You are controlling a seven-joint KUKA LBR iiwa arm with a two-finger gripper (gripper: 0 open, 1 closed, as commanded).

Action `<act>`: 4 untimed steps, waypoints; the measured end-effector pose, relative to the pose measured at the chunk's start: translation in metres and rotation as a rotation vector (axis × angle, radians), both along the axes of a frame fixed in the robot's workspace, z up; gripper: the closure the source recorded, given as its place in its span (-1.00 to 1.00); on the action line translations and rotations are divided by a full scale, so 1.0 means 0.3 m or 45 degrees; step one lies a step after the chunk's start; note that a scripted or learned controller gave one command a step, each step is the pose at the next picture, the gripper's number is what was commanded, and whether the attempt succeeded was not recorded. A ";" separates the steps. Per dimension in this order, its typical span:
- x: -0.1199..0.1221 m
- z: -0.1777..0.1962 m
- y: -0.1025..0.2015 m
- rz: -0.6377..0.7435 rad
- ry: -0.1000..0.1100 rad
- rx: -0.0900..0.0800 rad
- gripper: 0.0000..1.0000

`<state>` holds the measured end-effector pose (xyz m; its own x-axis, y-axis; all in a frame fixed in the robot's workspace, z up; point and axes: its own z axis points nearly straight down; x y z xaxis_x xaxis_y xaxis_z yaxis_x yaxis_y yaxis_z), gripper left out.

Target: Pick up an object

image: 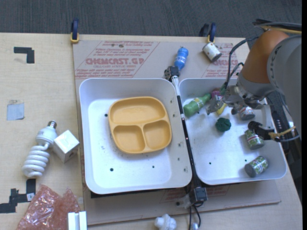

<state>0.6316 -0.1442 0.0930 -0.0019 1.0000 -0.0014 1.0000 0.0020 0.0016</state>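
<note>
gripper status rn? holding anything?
Hand: low over the back of the right bin, beside the green bottle and the dark green lump. Cannot tell open or closed, or whether it holds anything.

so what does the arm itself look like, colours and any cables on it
The arm is a thick, rounded grey body with a broad orange band above the wrist. Thin black cables loop along its left side down toward the end effector, which is a small cluster of dark and metallic parts. A black strap-like piece with a white patch runs along the lower section near the right bin.
</note>
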 end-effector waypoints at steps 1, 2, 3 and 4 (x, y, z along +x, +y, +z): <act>-0.001 0.031 -0.001 0.002 0.003 -0.001 1.00; 0.001 0.033 -0.001 0.003 0.000 -0.002 -1.00; 0.003 0.067 -0.002 0.005 -0.002 -0.004 1.00; 0.002 0.067 -0.002 0.005 -0.002 -0.004 -1.00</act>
